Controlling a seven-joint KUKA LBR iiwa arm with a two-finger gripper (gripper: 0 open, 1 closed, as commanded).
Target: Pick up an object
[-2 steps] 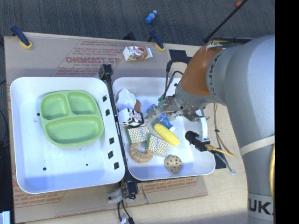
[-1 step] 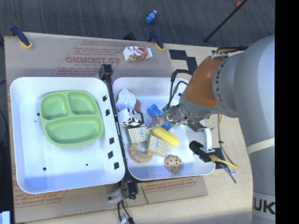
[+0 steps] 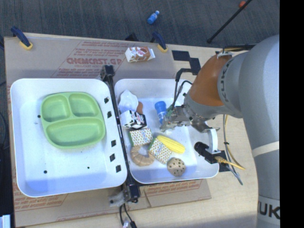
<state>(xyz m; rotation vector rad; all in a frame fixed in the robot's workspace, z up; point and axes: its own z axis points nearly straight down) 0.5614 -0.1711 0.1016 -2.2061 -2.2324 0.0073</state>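
My gripper (image 3: 167,122), grip state unclear, hangs beside the blue bottle (image 3: 161,110); crowded neighbours like the corn (image 3: 171,144) could spoil my grasp.

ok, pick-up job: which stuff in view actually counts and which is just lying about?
In play:
- hand, low in the right bin
- blue bottle beside it
- corn cob
- dotted brown ball
- patterned packets
- ring-shaped piece
- white crumpled item

Lying about:
- green divided plate in the left bin
- snack packet on the bench
- blue clamps
- blue thing on the floor
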